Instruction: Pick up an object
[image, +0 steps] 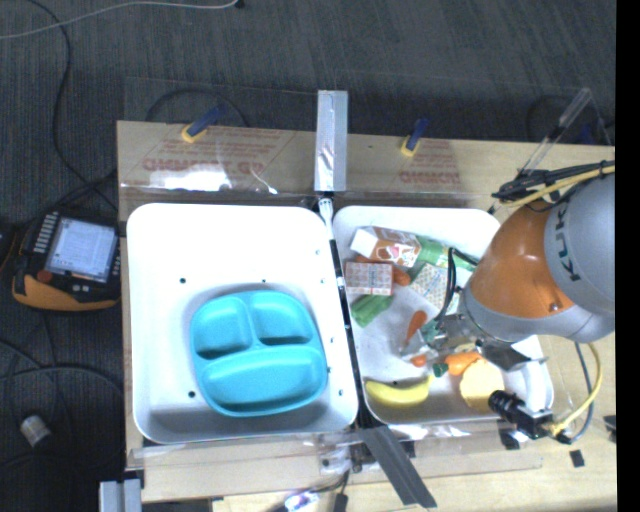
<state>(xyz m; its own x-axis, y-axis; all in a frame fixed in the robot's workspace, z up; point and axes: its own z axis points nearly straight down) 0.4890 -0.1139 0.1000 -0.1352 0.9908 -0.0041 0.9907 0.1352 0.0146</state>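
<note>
Gripper low over the right bin's clutter

Left bin holds a blue tray. In the right bin, the carrot lies just left of the gripper, slanting toward the far edge; banana along the near edge.

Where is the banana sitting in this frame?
The banana lies in the right bin, along its near edge toward the divider, with an orange-yellow item to its right and a small carrot above it.
</note>
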